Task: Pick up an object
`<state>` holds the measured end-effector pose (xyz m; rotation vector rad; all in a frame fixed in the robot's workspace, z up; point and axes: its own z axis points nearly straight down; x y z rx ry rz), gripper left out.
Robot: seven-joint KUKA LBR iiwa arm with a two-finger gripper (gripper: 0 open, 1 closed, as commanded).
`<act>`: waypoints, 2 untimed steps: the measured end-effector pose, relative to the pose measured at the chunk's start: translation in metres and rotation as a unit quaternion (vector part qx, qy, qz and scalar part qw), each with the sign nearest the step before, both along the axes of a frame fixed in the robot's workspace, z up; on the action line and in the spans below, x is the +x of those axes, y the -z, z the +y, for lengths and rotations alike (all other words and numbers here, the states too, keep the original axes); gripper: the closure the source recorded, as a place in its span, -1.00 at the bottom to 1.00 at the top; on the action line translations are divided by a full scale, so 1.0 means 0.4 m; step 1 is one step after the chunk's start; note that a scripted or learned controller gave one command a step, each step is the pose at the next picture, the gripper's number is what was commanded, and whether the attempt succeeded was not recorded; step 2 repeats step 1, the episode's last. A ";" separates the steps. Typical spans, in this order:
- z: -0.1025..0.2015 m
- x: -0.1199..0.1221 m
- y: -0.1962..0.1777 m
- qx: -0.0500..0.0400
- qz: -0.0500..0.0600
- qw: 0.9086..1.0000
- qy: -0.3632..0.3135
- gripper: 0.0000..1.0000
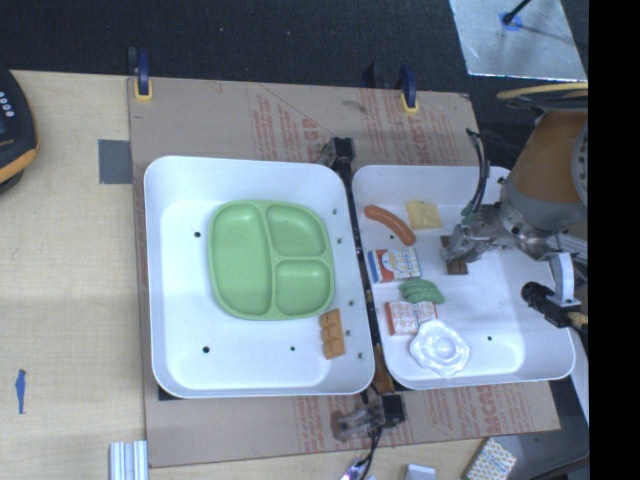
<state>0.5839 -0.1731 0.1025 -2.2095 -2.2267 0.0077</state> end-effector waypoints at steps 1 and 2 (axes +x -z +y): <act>0.236 0.019 -0.238 0.001 -0.006 1.000 -0.002 1.00; 0.236 0.019 -0.238 0.001 -0.006 1.000 -0.002 1.00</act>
